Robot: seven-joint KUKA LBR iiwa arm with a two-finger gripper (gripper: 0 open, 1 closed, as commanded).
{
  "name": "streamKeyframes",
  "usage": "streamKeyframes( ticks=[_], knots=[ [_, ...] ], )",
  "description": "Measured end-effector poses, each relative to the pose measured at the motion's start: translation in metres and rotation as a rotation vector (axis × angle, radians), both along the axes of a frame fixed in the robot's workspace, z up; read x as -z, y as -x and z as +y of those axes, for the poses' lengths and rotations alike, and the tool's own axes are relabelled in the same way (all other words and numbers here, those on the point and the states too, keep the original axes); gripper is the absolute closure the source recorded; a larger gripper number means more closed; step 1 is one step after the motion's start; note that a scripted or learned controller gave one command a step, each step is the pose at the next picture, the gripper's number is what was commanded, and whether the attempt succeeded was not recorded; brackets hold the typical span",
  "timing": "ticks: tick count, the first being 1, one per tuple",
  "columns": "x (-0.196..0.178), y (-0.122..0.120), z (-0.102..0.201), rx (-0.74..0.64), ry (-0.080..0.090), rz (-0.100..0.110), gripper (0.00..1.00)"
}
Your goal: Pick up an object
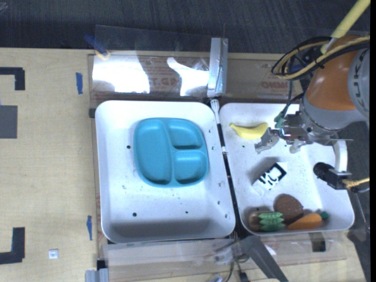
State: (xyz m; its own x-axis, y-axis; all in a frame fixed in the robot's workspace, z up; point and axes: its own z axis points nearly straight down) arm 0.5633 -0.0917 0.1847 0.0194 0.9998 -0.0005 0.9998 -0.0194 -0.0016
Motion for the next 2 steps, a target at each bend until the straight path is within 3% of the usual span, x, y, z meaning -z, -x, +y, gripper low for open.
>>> streamKeyframes(
  ticks=[1,2],
  knots=[
    [0.072,0.027,-0.002,0.007,0.008,-0.036,0.00],
    [0.077,0.041,-0.005,-0.039,0.016,-0.070,0.00]
  ],
)
